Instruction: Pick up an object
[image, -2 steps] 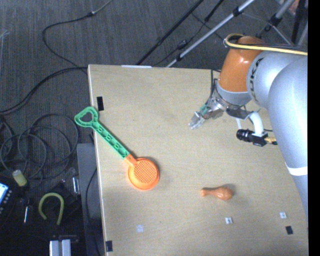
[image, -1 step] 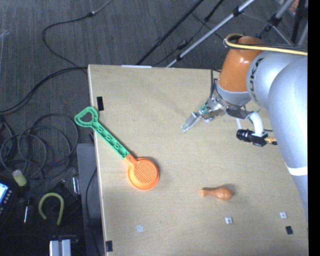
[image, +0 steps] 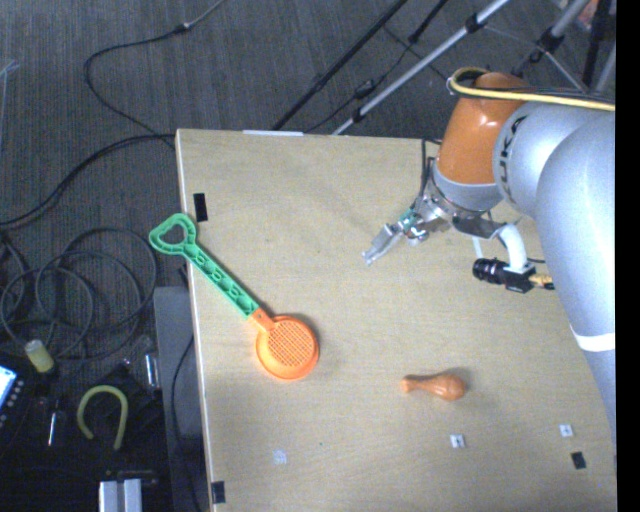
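Dark carpet (image: 80, 90) is seen at the far left, strewn with looped black cables (image: 60, 290); a curved green item (image: 100, 410) lies among them. A tan bench top (image: 330, 400) is laid out to the right, with small black and white markers near its lower edge. On it, toward the left, a green-handled strainer (image: 245, 305) with an orange mesh head is placed diagonally, handle pointing up-left. Further right and lower, a small orange pear-shaped object (image: 437, 385) is lying flat, well apart from the strainer. Above it the gripper (image: 385, 243) is held over bare bench, nothing seen between its fingers; whether they are spread cannot be told. The grey arm (image: 570, 190) with orange band is seen at right, metal stand legs (image: 440, 45) above
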